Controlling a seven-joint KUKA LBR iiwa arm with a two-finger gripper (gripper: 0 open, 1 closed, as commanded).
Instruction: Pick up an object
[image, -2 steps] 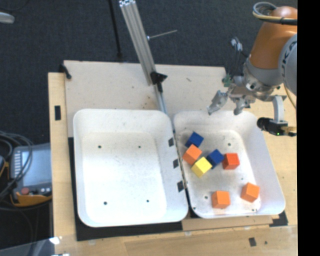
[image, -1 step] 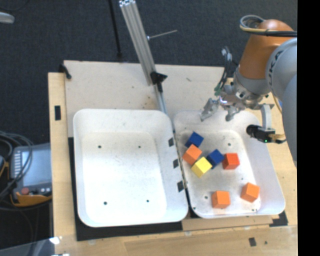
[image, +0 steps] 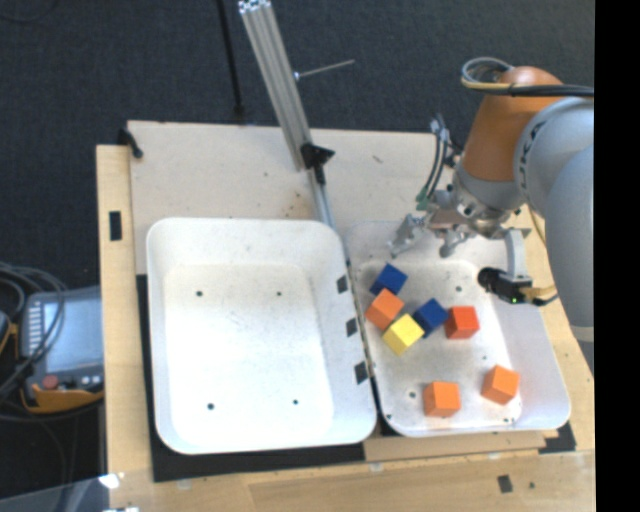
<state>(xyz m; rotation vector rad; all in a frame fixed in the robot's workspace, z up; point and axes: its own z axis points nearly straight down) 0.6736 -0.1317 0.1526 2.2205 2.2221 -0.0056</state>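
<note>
Surface (image: 240, 150): pale wooden board, dark carpeted floor behind and to the left of it. It carried 2 shallow white bins side by side.

Left bin (image: 175, 400): the larger in view, square with rounded corners, a few dark specks on its floor.

Right bin (image: 535, 395): narrower in view, its inner wall touching the left bin's. All the blocks lay in it.

Arm (image: 540, 140): grey, with an orange band above the wrist, entered from the right and hung over the far end of the right bin.

Metal rail (image: 280, 80): slanted from the top of the view down to the gap between the bins, with a black clamp partway along it.

Gripper (image: 432, 232): over the far end of the right bin, above the nearest blocks and apart from them. Fingers seemed splayed apart, nothing between them.

Blocks, 7 in all:
- Blue block (image: 391, 278), closest to the gripper, near the inner wall.
- Orange block (image: 385, 308), just below it, touching or nearly so.
- Yellow block (image: 403, 333), touching the orange one and a 2nd blue block (image: 431, 315).
- Red-orange block (image: 461, 322), just right of that blue one.
- 2 more orange blocks by the near rim, well apart from the cluster: 1 at (image: 441, 398), 1 tilted at (image: 501, 384).
</note>
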